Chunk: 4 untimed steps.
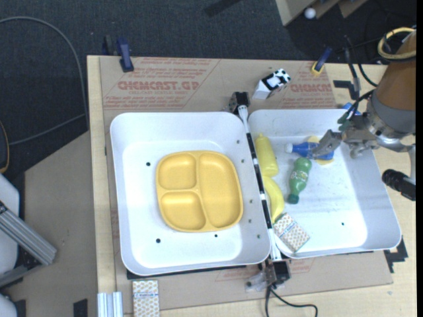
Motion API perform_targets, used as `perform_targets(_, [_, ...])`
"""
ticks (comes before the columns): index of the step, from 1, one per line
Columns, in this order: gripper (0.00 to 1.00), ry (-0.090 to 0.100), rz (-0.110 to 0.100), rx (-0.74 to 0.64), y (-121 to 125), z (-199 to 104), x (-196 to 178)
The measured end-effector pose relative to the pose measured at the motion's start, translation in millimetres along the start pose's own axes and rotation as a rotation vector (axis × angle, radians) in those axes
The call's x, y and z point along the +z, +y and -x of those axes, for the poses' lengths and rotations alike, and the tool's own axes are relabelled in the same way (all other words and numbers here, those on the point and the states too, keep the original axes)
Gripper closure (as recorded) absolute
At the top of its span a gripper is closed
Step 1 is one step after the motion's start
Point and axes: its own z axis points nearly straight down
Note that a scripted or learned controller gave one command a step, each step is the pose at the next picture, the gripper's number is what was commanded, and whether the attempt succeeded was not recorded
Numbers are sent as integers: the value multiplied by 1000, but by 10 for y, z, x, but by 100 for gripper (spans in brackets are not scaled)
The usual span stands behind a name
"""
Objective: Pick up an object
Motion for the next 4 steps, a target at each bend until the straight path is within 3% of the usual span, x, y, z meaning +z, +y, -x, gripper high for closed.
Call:
perform_targets(1, [0, -7, 5, 3, 281, -465, 1044])
perform_targets(2, [100, -4, 4, 2, 281, -483, 949])
perform_targets(3, [0, -7, 5, 4, 282, -463, 942])
perform_targets(4, [0, -6, 2, 4, -121, -421, 1052])
